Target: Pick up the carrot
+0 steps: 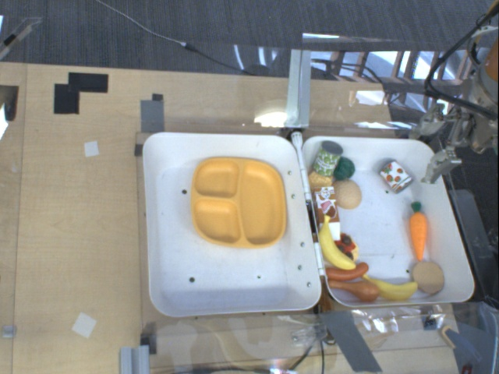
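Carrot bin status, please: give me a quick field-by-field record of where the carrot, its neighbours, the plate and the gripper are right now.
carrot: lying in the right bin, near its right wall, green top pointing to the far side
nearest neighbour: round brown item just below the carrot's tip
other contents: bananas, sausages, small patterned carton
left bin: holds a yellow divided plate
gripper: over the right bin's far right corner, apart from the carrot
carrot held: no
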### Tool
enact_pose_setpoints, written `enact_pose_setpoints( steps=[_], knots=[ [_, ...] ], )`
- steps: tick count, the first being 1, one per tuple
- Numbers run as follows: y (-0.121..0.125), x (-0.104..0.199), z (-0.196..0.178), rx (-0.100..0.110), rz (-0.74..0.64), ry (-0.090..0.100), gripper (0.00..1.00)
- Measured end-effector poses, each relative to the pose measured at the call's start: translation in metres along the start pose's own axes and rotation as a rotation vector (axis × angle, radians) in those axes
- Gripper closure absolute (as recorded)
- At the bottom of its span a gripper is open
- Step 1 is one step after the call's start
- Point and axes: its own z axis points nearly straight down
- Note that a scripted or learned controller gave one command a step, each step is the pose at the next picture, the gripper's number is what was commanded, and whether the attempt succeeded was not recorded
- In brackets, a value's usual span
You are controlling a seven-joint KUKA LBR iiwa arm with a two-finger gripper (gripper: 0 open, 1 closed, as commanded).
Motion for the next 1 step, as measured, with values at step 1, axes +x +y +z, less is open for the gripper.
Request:
enact_pose_setpoints(
  steps=[1],
  knots=[
    [-0.0141, -0.0212, 0.1835, -0.001, 0.182, 0.001, 0.00]
  ],
)
